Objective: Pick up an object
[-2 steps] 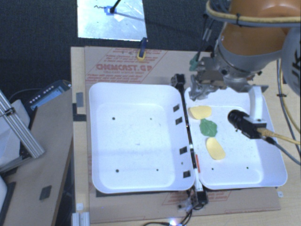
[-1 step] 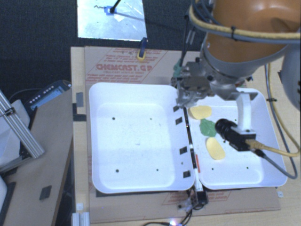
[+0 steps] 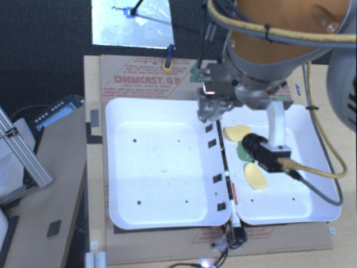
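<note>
The left bin [image 3: 162, 172] lies well to the left of the tool, with only small dark marks on its floor, so it offers nothing to grasp. Just left of the tool runs the ridge where the two bins meet [image 3: 220, 161], lined with dark clips; a descent should stay clear of it.

The tool [image 3: 211, 106] hangs under the orange wrist near the far inner corner of the right bin [image 3: 312, 205]. The arm's bulk hides its tip, so I cannot tell how it is set, and nothing can be seen held in it.

The candidates lie to the right of the tool and nearer the camera: a pale yellow piece [image 3: 236, 132] closest to it, a green piece [image 3: 244, 152] further on, partly under a black cable fitting [image 3: 262, 152], and a second yellow piece [image 3: 255, 176] furthest toward the near rim.

To my eye the first yellow piece is the best target, since it lies unobstructed. Centre above it, come down straight, and close only at the bin floor, because the piece looks flat and thin. The green one risks snagging the fitting and its yellow cable [image 3: 312, 172].
</note>
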`<state>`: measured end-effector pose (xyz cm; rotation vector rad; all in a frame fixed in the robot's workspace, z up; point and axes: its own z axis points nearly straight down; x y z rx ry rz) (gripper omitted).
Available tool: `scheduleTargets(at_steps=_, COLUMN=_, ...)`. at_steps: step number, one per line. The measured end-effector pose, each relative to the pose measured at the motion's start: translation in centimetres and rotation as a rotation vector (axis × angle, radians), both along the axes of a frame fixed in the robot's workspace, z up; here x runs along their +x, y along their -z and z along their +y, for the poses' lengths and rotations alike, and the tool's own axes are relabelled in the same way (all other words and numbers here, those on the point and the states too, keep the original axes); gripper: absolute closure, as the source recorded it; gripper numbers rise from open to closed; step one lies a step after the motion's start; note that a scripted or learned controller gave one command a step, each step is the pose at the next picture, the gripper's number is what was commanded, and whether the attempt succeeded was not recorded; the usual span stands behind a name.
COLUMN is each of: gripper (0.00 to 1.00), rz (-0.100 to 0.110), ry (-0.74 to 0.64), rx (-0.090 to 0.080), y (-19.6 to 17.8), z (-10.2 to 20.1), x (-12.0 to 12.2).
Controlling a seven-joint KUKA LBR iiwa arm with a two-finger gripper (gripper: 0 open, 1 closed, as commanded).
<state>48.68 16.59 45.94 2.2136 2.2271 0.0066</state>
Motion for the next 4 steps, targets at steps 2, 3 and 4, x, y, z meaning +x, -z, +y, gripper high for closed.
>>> scheduleTargets(at_steps=2, gripper=1.0, rz=-0.015, ry=0.001, rx=0.008, y=-8.6, z=5.0, x=0.0)
scheduleTargets(at_steps=3, gripper=1.0, rz=0.013, ry=0.003, rx=-0.006, y=4.6, z=6.9, x=-0.1)
scheduleTargets(at_steps=4, gripper=1.0, rz=-0.009, ry=0.001, rx=0.005, y=-8.0, z=6.8, x=0.0)
